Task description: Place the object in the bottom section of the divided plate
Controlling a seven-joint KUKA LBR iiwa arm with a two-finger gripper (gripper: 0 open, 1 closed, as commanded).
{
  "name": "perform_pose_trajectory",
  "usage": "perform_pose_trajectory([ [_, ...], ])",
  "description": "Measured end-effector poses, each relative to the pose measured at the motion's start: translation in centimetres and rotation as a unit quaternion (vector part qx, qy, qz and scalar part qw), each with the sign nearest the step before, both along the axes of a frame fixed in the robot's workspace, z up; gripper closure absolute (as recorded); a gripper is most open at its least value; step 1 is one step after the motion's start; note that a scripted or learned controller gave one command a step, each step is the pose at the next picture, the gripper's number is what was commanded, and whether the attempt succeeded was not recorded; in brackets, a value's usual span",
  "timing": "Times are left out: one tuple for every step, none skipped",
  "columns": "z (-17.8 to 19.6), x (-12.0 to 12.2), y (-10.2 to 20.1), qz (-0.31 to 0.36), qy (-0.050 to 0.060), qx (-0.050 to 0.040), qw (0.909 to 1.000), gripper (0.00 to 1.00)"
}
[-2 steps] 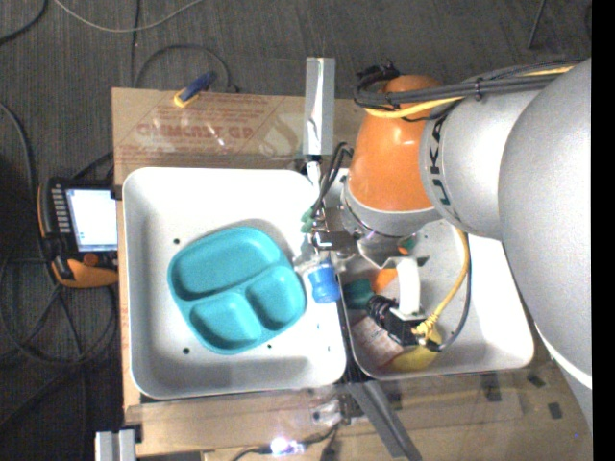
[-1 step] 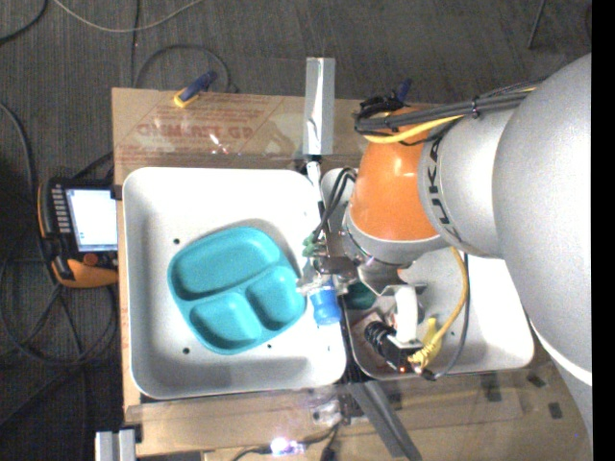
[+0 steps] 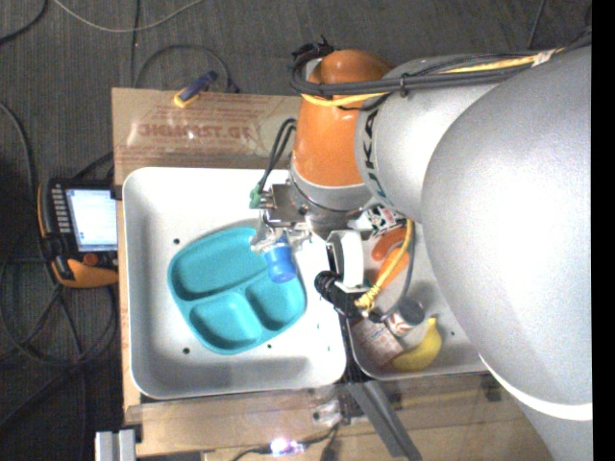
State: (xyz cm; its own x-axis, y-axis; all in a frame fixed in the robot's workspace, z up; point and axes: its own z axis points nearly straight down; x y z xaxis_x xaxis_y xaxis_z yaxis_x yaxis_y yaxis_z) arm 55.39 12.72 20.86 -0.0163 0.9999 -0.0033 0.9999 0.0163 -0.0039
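The big grey arm (image 3: 480,190) fills the right of the frame, its orange band (image 3: 332,133) at upper centre. Below it, the gripper (image 3: 276,248) hangs over the right edge of the turquoise divided plate (image 3: 226,291), jaws pinching a small blue object (image 3: 281,263). The plate lies in the left white bin (image 3: 144,257). In the right bin, lower centre-right, sits a yellow banana (image 3: 420,349).

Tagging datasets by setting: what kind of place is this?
Likely a robotics lab bench: KUKA arm over two white bins, teach pendant beside them, cables across the carpeted floor.
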Motion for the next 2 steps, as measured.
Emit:
perform_pose_trajectory([
  [3.9, -2.5, 2.8, 0.016, 0.0, 0.0004, 0.9999, 1.0],
  [2.6, -4.6, -2.5, 0.031, 0.0, -0.0005, 0.9995, 1.0],
])
